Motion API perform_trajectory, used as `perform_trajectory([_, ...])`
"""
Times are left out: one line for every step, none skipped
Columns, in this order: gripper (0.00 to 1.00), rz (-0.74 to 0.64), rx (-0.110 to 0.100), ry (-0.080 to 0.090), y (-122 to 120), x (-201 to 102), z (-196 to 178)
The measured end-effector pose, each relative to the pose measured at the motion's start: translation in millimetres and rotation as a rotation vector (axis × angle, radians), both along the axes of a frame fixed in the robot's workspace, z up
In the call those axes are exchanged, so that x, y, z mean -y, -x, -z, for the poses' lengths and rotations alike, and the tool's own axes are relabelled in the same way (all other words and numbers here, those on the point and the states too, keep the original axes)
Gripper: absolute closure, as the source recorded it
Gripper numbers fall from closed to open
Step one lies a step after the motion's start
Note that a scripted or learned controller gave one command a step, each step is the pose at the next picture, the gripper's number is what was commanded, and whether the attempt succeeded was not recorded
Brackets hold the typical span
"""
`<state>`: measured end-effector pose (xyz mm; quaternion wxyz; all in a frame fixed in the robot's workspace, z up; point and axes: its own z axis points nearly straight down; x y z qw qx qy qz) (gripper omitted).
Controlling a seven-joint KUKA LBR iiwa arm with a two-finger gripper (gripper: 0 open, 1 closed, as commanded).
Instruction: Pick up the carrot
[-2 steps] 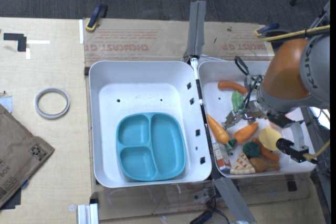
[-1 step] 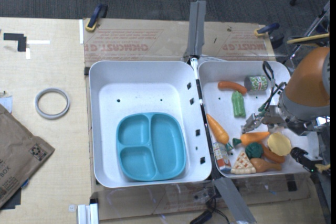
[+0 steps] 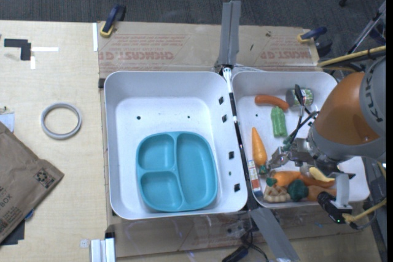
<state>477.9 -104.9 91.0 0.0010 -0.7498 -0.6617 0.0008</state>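
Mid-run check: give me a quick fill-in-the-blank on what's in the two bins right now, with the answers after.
1. The blue tray with three compartments lies in the ____ bin of the camera view.
2. The carrot lies in the right bin, its pointed tip toward the ____ edge of the view.
3. The green pickle lies just below an ____ sausage.
4. The hand sits to the ____ of the carrot.

Answers: left; top; orange; right

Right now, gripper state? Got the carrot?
Gripper: fingers' state cannot be told, low in the right bin just right of the carrot; nothing visibly held.
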Motion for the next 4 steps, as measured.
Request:
perform_trajectory([0.0,-0.154,0.001,0.001,-76,-13,0])
perform_trajectory([0.0,-0.187,0.001,0.0,1,15,0])
perform_trajectory([1.0,-0.184,0.002,0.0,0,15,-9])
perform_trajectory([1.0,0.058,0.001,0.002,0,-55,-121])
